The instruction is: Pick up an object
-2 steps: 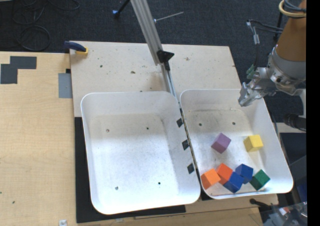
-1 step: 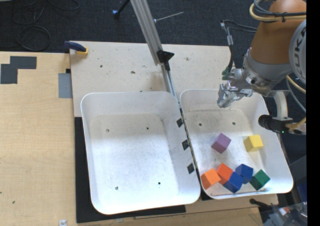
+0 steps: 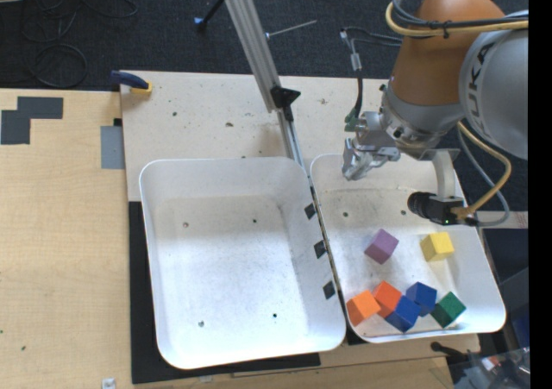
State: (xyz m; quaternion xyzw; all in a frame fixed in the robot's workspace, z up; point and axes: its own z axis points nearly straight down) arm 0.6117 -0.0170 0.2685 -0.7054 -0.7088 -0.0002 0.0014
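A purple cube (image 3: 380,246) sits tilted in the right bin (image 3: 483,292).

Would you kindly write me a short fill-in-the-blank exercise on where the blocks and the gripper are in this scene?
1. All the blocks lie in the ____ bin.
2. The purple block lies beside the ____ block.
3. The gripper hangs over the right bin's ____ edge.

Missing words: right; yellow; far

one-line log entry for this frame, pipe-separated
gripper: above right bin's far end, nothing held | blocks: purple, yellow apart; orange, blue, green clustered near edge | left bin: no blocks
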